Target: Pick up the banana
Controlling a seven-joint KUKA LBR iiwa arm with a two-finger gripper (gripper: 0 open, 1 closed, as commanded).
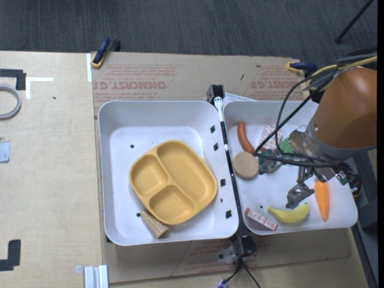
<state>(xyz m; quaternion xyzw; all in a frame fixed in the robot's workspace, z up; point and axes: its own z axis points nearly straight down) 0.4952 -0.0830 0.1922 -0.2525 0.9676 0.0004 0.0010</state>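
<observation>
Banana (290,213) lies flat on the floor of the right bin (264,120), close to that bin's near wall, curved with its ends turned up toward the gripper. We see the gripper (296,198) just above the banana's upper edge, near its middle, hanging off the grey arm with the orange band (349,111) that covers the far right part of the right bin. We cannot tell whether the jaws are released or clenched; they are dark and small here, and nothing sits visibly between them, so we do not call the banana held. Just right of the banana we see a carrot (322,200), upright along the bin's right side, near the banana's right tip but apart from it. Left of the banana, a small white and red packet (260,218) lies against the near wall, just beside the banana's left tip. Farther from the banana, up and left, a round tan disc (245,165) sits by the bin's left wall, with a red sausage (243,137) just beyond it. Well left of the banana, the left bin (120,161) carries a yellow divided plate (173,182), with a brown block (154,224) at the plate's near edge.
</observation>
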